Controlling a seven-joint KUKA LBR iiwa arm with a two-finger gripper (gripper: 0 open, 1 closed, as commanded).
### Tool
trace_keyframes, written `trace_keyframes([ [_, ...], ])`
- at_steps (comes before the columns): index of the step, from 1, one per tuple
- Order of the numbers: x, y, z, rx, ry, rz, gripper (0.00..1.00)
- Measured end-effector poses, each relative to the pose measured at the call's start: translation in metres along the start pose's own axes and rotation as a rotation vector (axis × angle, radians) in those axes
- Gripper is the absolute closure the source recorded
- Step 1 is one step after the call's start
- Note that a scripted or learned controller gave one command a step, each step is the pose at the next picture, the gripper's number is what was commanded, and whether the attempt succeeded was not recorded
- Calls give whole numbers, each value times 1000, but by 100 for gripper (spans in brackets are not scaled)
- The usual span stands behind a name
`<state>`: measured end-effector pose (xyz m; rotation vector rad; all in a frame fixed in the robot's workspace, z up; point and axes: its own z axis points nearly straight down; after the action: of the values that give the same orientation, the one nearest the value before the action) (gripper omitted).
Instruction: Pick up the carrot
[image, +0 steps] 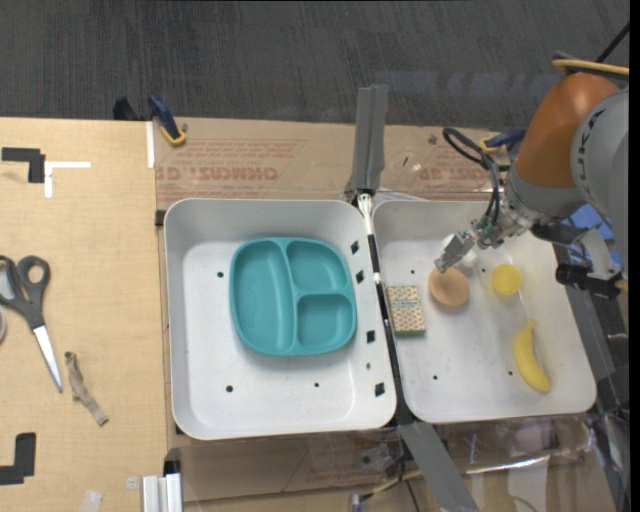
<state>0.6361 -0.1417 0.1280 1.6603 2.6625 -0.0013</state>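
While poised over the right bin (420, 405), hand (452, 253) of unclear opening, just above a tan round object (449, 289).

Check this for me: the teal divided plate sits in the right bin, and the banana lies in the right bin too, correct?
Not quite. The camera view shows the teal divided plate in the left bin. The banana does lie in the right bin.

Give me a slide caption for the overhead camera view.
Gripper hovers over the right bin above a tan round item; teal plate sits left.
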Motion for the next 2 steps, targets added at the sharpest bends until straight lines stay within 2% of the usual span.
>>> trace_keyframes([
  [1, 47, -22, 31, -4, -7, 193, 0],
  [2, 3, -57, 7, 2, 1, 490, 0],
])
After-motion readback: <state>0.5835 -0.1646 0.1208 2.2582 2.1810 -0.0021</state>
